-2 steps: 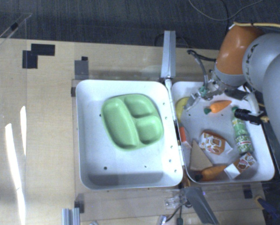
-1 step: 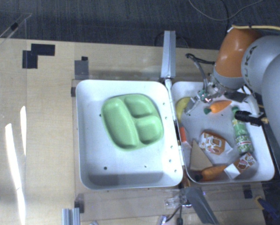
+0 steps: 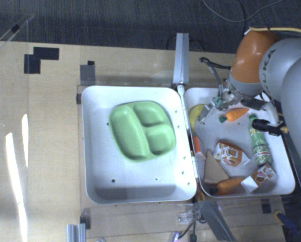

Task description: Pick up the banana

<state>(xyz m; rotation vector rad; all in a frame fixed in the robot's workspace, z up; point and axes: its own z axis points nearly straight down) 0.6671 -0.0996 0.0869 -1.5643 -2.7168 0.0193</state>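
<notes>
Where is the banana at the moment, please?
The banana lies in the right bin, at its far left corner against the wall beside the left bin, with the gripper just to its right and a carrot beyond that.

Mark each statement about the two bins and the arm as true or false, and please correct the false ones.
1. The green divided plate lies in the left bin. True.
2. The banana lies on the green plate. False: it lies in the right bin, near its left wall.
3. The gripper is above the right bin, near the banana. True.
4. The green bottle is in the left bin. False: it is in the right bin.
5. A carrot lies in the right bin. True.
</notes>
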